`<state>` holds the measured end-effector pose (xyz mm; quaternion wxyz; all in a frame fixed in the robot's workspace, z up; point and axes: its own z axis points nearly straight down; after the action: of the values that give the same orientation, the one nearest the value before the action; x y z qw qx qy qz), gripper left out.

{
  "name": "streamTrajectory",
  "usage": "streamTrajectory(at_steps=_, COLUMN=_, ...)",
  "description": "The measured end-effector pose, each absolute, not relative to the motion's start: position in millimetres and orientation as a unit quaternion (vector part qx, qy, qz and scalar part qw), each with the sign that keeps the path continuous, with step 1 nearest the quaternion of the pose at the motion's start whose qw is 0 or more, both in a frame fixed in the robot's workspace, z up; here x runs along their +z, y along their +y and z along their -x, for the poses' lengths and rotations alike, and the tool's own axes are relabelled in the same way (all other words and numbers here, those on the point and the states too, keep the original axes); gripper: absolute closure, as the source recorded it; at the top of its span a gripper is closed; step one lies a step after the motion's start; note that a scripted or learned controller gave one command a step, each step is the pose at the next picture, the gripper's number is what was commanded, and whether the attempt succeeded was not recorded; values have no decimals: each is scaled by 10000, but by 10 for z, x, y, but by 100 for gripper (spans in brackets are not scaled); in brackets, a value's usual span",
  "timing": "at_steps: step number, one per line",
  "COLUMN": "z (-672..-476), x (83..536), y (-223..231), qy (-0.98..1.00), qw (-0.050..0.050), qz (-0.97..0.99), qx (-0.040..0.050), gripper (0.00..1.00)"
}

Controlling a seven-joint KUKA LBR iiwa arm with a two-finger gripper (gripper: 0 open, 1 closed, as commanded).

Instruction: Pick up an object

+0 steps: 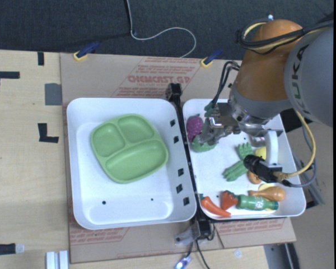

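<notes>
The right bin [213,175] holds several toy foods. A purple grape bunch [194,125] lies at its upper left, with a green piece [202,144] just below it. A green leafy piece [236,167] lies mid-bin. An orange and red carrot [214,205], a green bottle-like piece [258,203] and an orange piece [270,192] lie along the front wall. My gripper [213,129] is lowered over the upper left of this bin, right beside the grapes and above the green piece. Nothing shows between its fingers.
The left bin [81,200] holds a green divided plate [129,147]. A black clip divider [181,150] joins the two bins. Cardboard lies under both bins, and a white cable [157,37] runs across the dark cloth behind.
</notes>
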<state>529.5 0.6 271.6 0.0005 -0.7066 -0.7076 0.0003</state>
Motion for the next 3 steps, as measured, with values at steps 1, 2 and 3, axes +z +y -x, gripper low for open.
streamTrajectory(at_steps=1, z=-5212, x=2754, y=681, qy=-7102, qw=16, qz=7040, qx=3, gripper=100)
streamTrajectory(at_steps=2, z=-5039, x=4052, y=241, qy=-7070, qw=-37, qz=7072, qx=-39, gripper=100)
streamTrajectory(at_steps=3, z=-4828, x=3876, y=389, qy=-7077, qw=10, qz=7066, qx=13, gripper=100)
